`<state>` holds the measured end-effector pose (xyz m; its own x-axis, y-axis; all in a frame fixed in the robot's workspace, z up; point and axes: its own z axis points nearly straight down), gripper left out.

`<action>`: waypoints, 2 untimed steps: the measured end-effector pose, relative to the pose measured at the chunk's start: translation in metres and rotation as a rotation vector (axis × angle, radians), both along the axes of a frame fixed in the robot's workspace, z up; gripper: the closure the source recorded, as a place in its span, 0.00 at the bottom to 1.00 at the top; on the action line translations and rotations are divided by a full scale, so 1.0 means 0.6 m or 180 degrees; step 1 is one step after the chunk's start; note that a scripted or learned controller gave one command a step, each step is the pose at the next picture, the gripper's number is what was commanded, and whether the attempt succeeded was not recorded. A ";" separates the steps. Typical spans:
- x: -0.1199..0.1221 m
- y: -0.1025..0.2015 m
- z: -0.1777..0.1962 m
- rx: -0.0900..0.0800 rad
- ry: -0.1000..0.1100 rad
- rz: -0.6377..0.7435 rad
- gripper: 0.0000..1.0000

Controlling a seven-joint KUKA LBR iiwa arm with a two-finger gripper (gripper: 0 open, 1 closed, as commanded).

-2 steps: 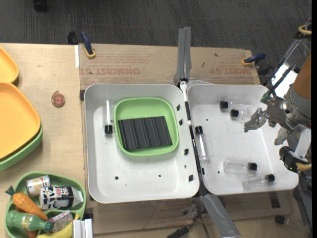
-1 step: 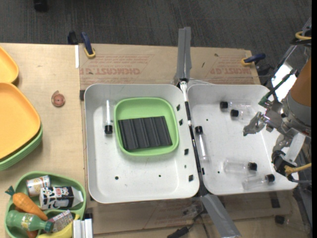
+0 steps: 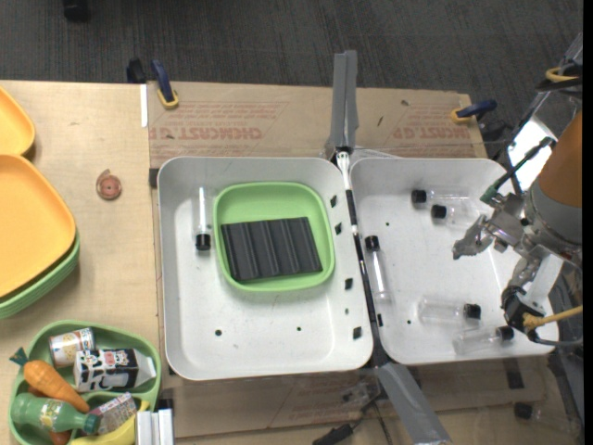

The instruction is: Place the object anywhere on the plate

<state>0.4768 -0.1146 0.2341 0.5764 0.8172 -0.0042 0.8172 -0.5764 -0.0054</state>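
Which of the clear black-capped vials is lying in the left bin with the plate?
The vial lying just left of the green plate, black cap toward the camera. Every other vial sits in the right bin.

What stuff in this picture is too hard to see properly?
- The arm: cut off by the right edge of the camera view.
- The hand: blurry and small, so its grip is unclear.
- Clear tubes in the right bin: see-through against white, so counting them is hard.
- Orange plates: cut by the left edge.

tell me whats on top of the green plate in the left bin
A dark ribbed rectangular slab lies flat on the green plate, covering most of its floor. Whatever sits beneath the slab is hidden.
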 end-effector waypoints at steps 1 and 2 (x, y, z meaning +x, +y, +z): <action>0.000 0.000 0.000 0.0000 0.0000 -0.0001 0.00; 0.000 0.000 0.000 0.0000 0.0000 -0.0001 0.00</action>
<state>0.4768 -0.1146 0.2342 0.5766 0.8170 -0.0041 0.8170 -0.5766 -0.0053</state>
